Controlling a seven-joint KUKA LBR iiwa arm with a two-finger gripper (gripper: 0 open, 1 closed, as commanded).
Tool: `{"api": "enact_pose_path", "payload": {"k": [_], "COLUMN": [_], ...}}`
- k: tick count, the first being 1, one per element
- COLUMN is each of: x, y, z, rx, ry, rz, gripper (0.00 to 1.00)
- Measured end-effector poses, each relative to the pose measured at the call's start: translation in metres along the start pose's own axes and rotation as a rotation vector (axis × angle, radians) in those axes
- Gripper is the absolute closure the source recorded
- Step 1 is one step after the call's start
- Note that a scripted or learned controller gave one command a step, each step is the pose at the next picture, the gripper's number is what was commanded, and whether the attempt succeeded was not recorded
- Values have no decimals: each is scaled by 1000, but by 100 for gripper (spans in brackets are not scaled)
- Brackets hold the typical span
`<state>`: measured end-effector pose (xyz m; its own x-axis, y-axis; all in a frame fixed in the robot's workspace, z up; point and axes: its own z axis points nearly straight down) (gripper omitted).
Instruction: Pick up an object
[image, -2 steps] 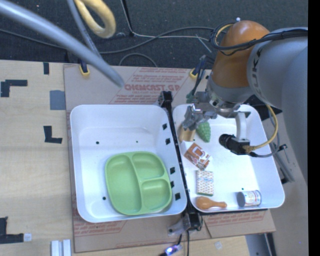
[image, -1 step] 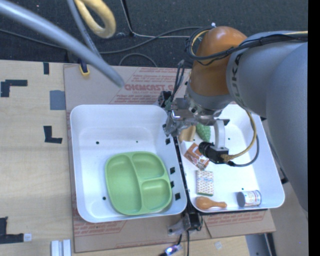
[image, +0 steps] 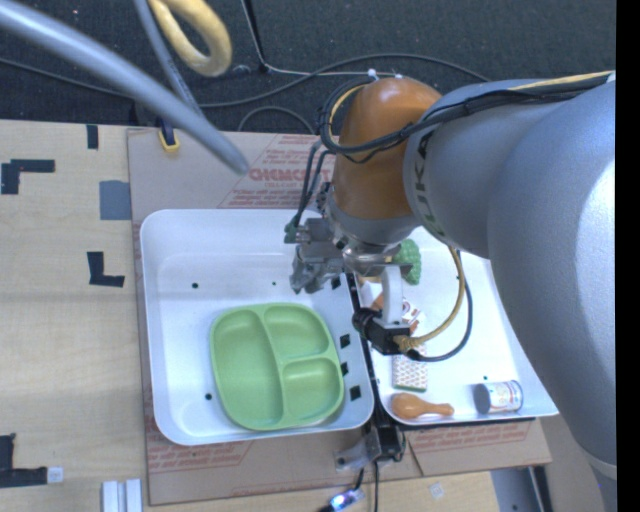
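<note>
Your arm (image: 520, 180) is a thick, smooth grey casting with rounded, matte contours. Above the wrist you see a glossy orange band (image: 385, 140), dome-shaped and catching a highlight. Thin black cables (image: 335, 125) loop over that band and run down its side. Below it sits a dark grey metal wrist block with angular brackets, and the gripper (image: 318, 262) mechanism is a cluster of dark, boxy parts. A yellowish hose (image: 462, 300) curves out from the wrist and bends back to a black fitting with an orange tip.
</note>
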<state>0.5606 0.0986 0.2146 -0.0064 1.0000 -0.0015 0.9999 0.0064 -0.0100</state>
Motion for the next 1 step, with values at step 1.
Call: {"api": "enact_pose_path", "payload": {"k": [1], "x": [-2], "y": [1], "z": [0], "rx": [-1], "ry": [0], "rz": [3], "gripper": [0]}}
